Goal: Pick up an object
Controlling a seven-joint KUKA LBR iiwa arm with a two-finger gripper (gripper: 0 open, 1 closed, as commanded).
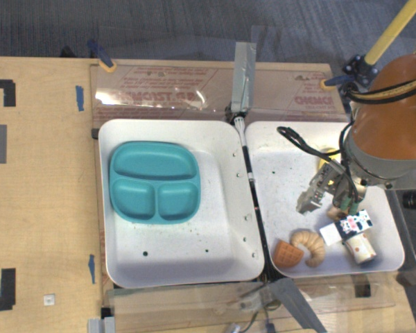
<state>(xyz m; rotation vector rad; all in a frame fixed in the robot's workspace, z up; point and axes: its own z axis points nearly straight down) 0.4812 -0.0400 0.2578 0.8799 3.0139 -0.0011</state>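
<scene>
The gripper (pixel 327 194) hangs in the right bin (pixel 284 186), above a croissant (pixel 309 245); its grip state is unclear.

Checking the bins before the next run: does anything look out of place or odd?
Nothing stands out. The teal tray lies flat in the left bin; the small objects cluster under the gripper in the right bin.

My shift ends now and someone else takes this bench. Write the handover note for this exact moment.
Gripper: low over the right bin, nothing seen between its fingers; open or shut unclear.
Things: croissant, orange waffle piece and black-and-white patterned toy lie at the right bin's near edge. Teal divided plate sits in the left bin.
Done: nothing lifted.
Left: grasp one object and raise it.
</scene>
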